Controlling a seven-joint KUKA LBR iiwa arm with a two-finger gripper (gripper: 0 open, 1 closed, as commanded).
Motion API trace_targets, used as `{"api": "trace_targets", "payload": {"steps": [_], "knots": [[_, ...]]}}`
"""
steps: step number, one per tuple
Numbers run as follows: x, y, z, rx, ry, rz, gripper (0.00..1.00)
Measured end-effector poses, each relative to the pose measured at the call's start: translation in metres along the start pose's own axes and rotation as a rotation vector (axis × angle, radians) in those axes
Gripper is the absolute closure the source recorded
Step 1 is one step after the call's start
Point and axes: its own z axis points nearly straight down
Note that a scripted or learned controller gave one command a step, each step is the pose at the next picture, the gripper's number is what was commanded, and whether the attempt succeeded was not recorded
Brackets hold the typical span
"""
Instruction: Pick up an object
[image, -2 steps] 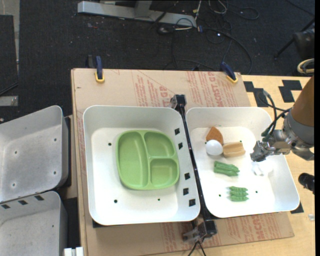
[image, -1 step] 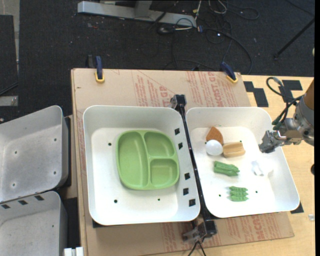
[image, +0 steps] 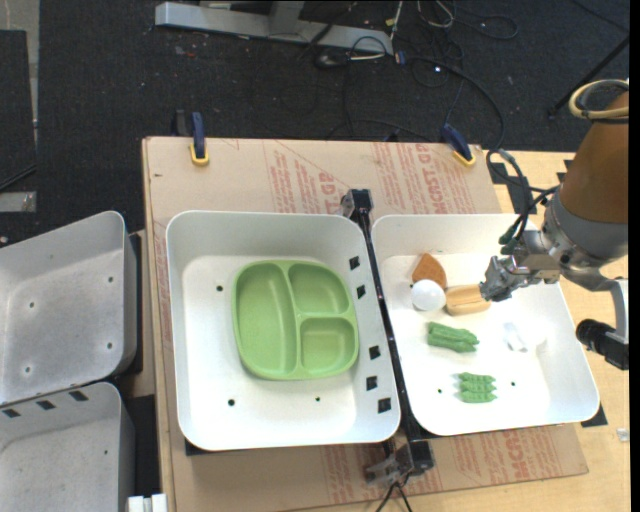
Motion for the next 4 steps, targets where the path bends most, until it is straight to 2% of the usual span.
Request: {"api": "trace_targets", "payload": {"steps": [2,3,4], "knots": [[0.104,0.009,0.009,0.000,0.001,-0.001,1.00],[0.154,0.027,0.025,-0.001,0.000,-0.001,1.00],[0.198,0.048,0.018,-0.003,0.000,0.002,1.00]]}}
